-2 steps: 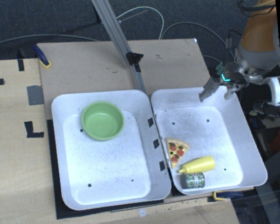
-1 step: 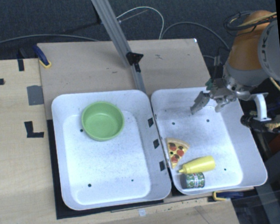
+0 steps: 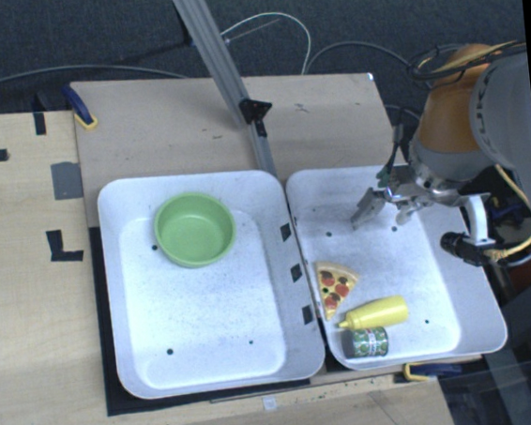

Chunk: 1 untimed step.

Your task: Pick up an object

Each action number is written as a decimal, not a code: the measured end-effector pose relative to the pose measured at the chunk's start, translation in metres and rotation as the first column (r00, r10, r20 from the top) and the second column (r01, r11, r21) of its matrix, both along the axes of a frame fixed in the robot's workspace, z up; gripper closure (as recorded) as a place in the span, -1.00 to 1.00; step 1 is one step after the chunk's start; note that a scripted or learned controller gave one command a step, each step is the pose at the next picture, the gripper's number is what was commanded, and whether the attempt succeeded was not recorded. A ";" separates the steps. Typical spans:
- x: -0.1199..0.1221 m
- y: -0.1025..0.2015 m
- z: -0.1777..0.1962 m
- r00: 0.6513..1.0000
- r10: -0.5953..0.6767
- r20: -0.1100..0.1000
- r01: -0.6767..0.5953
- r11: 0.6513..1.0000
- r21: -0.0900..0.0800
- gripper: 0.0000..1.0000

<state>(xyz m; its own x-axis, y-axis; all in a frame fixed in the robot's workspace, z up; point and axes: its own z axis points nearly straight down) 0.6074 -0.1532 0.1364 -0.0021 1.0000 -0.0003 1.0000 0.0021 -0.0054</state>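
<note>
In the right bin [image 3: 441,264] lie a pizza slice [image 3: 334,287], a yellow mustard bottle [image 3: 374,313] on its side and a small green can [image 3: 366,342] just below it, all near the front left corner. The left bin [image 3: 132,287] holds a green bowl [image 3: 195,228] at its back. My gripper [image 3: 386,209] hangs over the back half of the right bin, fingers spread open with nothing between them, well behind the pizza slice and bottle.
A grey metal pole [image 3: 221,60] slants down from the top to the seam between the bins. The arm's grey body and orange band [image 3: 459,120] crowd the right bin's back right corner. Cables trail behind the bench.
</note>
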 end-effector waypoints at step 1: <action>0.000 0.001 -0.049 1.000 0.000 0.005 0.000 1.000 -0.002 -1.00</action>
<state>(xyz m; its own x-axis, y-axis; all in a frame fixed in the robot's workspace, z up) 0.6074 -0.1526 0.0871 -0.0025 1.0000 -0.0021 1.0000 0.0025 -0.0005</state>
